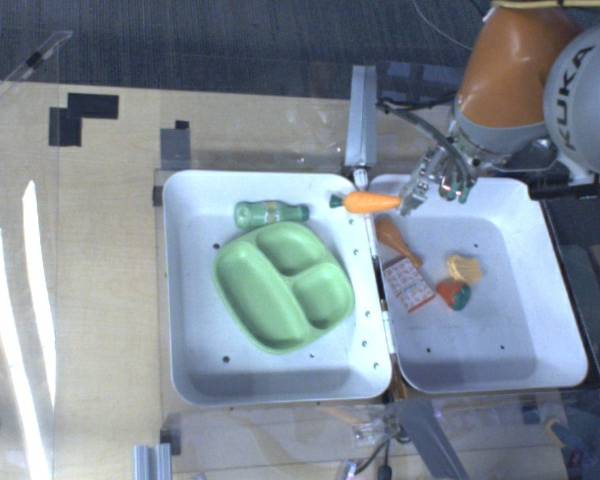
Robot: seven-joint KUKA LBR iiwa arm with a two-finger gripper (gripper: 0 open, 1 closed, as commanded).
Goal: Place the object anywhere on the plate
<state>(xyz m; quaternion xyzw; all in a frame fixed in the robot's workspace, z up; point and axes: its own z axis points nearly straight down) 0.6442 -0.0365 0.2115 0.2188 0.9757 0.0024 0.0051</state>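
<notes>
Nearest the lens, the front rims of two shallow white bins, the left bin [180,368] and the right bin [560,358], sit side by side on the pale wooden bench [80,318].

Camera view: the green three-compartment plastic plate [283,285] lies in the left bin, with a small green bottle [270,213] lying on its side just beyond it. The orange toy carrot with a green tip [368,203] hangs over the divide between the bins, its long axis running roughly left to right, green end toward the left bin. Its right end meets the end effector [417,195], which appears clamped on that end; the contact is small and partly masked by wrist hardware, so the hold is judged likely, not certain.

Governing relation: the plate lies forward and left of the carrot, near it. The carrot's free end already points that way, so the coming move calls for travel leftward and toward the camera.

Elsewhere in the right bin lie a brown wooden spoon-like piece [396,239], a red-patterned flat card [408,287], a small yellow block [464,267] and a red-and-teal toy [454,294]. The finger shape is hard to make out.
</notes>
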